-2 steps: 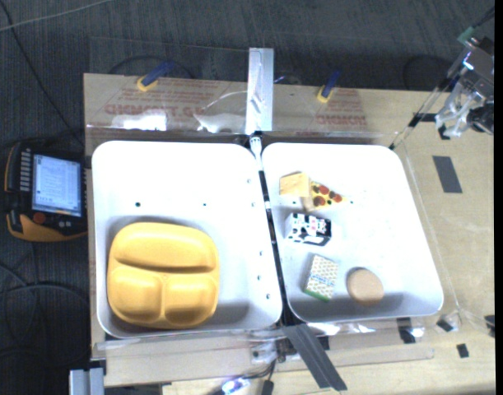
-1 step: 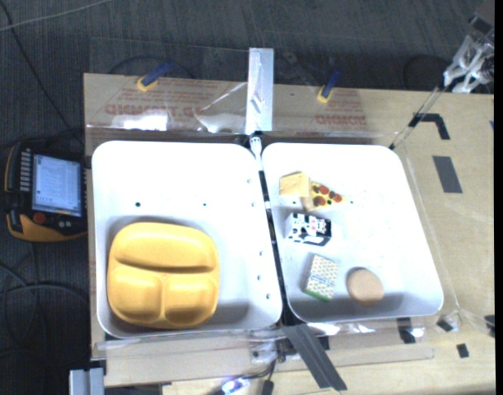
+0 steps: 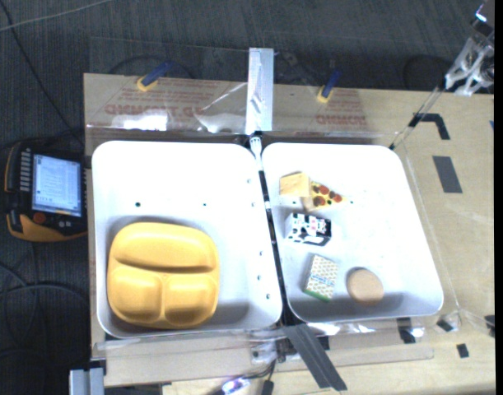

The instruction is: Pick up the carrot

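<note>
The right bin (image 3: 399, 220) holds several small items. A pale yellow block (image 3: 294, 184) lies near its back left, with a small orange piece with red dots (image 3: 326, 194) touching its right side. In front of them sit a black-and-white item (image 3: 307, 229), a green-and-white patterned box (image 3: 321, 276) and a tan round disc (image 3: 365, 285). I cannot tell which of these is the carrot.
A large yellow bread-shaped object (image 3: 162, 272) fills the front of the left bin (image 3: 177, 179). A handheld screen unit (image 3: 45, 189) lies left of the bench. Clear plastic sheeting and clamps (image 3: 259, 97) stand behind the bins. A metal frame (image 3: 472, 56) stands at the top right.
</note>
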`<move>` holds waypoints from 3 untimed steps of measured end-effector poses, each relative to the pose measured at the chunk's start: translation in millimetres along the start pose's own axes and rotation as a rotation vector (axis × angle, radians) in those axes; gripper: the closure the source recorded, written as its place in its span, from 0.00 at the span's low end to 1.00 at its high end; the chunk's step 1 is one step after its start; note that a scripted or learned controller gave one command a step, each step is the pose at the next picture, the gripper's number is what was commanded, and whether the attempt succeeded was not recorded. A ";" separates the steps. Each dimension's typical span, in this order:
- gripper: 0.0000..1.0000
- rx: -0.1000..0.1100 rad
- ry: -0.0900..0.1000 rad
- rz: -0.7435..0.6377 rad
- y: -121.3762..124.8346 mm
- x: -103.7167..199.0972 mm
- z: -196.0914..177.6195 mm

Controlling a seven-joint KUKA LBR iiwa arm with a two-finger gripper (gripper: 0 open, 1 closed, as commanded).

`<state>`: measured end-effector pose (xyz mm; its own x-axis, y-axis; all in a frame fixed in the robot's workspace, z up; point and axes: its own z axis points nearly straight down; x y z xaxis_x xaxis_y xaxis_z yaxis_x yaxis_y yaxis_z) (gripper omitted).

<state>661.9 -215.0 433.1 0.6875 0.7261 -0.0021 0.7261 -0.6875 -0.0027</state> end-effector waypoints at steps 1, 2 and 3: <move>1.00 -0.001 -0.001 -0.005 -1.1 -1.8 0.0; 1.00 0.001 0.000 -0.178 -5.7 -1.5 145.4; 1.00 -0.003 -0.001 -0.350 -3.2 13.4 39.6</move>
<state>668.6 -203.0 393.5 0.3967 0.9179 -0.0025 0.9179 -0.3967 -0.0004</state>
